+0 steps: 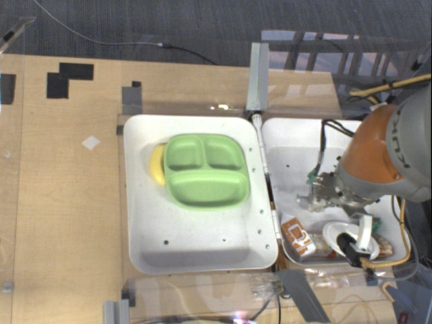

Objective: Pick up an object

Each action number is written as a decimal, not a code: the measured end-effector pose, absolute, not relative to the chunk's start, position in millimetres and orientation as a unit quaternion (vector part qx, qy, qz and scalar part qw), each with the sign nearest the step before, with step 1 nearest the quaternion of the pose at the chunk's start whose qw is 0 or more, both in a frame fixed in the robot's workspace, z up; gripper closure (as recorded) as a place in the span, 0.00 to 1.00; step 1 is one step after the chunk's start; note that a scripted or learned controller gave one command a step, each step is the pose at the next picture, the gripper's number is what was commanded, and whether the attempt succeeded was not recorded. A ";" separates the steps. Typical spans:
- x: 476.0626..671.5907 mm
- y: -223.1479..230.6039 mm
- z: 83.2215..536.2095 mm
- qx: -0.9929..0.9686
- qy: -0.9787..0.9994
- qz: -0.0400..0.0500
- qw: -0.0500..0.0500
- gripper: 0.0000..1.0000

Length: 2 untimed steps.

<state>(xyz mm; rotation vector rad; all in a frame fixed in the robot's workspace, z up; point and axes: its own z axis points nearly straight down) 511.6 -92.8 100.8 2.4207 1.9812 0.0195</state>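
Note:
My gripper (pixel 318 193) hangs low over the middle of the right bin (pixel 290 150), at the end of the grey arm with the orange band (pixel 372 152). Just in front of it lie a brown and white packet (pixel 297 237) and a white round object (pixel 339 235) with a black piece (pixel 346 244) on it, near the bin's front wall. The arm covers the bin's right part. In the left bin (pixel 169 248) sits a green divided plate (pixel 204 170), and a yellow object (pixel 157 164) peeks out from under its left edge.
A metal divider rail (pixel 266 187) runs between the two bins. The wooden bench (pixel 61 201) stretches to the left. Cables (pixel 388 86) and a frame stand behind the right bin.

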 end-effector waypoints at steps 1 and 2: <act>586.2 -101.6 89.1 0.712 0.702 0.004 0.005 1.00; 585.3 -101.0 87.9 0.712 0.702 0.003 0.004 0.00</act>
